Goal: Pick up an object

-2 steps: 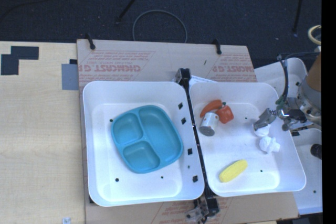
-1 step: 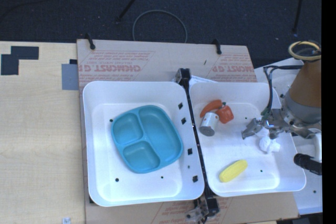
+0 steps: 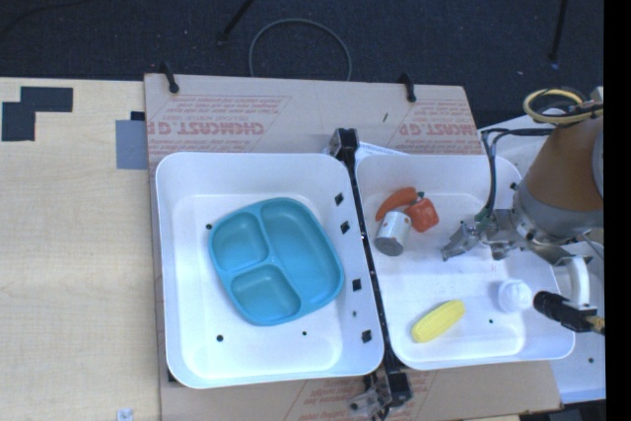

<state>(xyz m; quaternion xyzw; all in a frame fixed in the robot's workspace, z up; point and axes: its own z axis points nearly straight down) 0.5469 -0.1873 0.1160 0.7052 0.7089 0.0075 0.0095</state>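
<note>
A blue divided plate (image 3: 275, 258) fills the left bin (image 3: 187, 350); yellow corn (image 3: 438, 320) lies in the right bin (image 3: 552, 345).

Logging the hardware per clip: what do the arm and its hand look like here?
The arm is bulky and rounded, orange-brown above a grey section. A dark cable runs alongside it. The hand is small, grey metal, with thin fingers.

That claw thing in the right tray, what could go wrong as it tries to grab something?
The gripper sits low over bare floor of the right bin, apart from everything, so it may close on nothing. The silver can lies touching the orange carrot; a grab there could knock one aside. The yellow corn is rounded and might slip out.
</note>
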